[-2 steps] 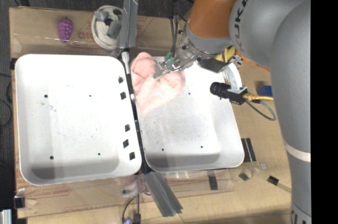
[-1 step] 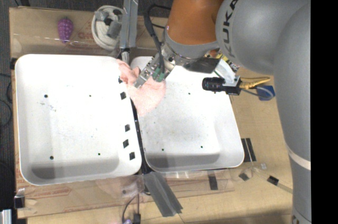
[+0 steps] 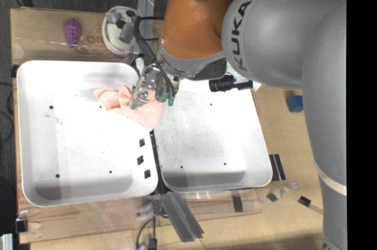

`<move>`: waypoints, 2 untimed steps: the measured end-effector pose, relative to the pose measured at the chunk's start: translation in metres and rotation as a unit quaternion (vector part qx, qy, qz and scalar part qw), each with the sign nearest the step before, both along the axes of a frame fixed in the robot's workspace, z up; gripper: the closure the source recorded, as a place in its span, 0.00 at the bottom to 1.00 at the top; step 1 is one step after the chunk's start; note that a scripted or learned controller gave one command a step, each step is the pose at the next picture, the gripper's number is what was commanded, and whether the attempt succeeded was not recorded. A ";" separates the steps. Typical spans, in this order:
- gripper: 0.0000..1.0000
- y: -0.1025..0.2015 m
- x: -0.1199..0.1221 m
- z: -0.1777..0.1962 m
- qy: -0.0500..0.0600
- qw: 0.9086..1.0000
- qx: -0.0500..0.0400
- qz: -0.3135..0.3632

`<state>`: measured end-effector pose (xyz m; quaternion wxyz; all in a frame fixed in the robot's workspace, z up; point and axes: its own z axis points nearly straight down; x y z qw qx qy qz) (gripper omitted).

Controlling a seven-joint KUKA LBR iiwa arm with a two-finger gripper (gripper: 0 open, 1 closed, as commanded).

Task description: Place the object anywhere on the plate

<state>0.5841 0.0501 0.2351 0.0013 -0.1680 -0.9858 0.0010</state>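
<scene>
Right now the hand point(image 3: 147, 89) sits low over the pink cloth-like object point(image 3: 132, 104), which lies in the left bin point(image 3: 35, 125) against its right rim; whether it is clenched or released I cannot tell. No plate is recognisable. A good grasp would bite the bunched middle, then lift straight up to clear the rim between bins. The right bin point(image 3: 206, 137) offers open floor.

arm point(image 3: 259, 36) reaching left, gripper point(image 3: 140, 98) low
</scene>
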 end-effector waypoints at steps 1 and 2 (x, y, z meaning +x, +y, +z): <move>1.00 0.042 -0.028 -0.004 0.001 0.985 0.001 0.171; 0.00 0.042 -0.027 -0.003 0.001 0.985 0.001 0.171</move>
